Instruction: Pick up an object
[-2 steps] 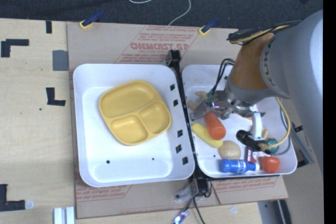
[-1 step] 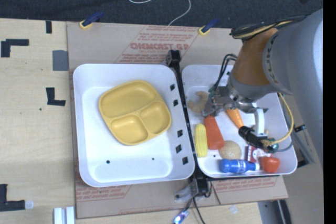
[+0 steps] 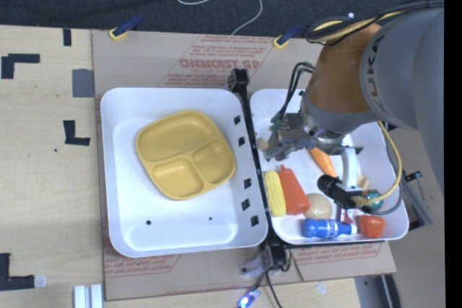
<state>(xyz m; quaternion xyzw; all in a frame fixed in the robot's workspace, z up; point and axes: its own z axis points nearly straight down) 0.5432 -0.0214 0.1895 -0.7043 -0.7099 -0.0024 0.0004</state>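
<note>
Grey arm (image 3: 382,76) with orange band reaching over the right bin (image 3: 390,148). Left bin (image 3: 123,155) holds a yellow divided plate (image 3: 186,154), well away from the fingers (image 3: 278,144); whether they are apart or together cannot be told. Just below them lie a corn cob (image 3: 274,192) and a red-orange bottle (image 3: 292,191); farther off, a blue bottle (image 3: 326,229).

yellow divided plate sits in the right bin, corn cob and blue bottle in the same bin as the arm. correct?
Not quite. The camera view shows the yellow three-compartment plastic plate in the left white bin, alone. The yellow corn cob and blue bottle are indeed in the right white bin, under the arm.
</note>
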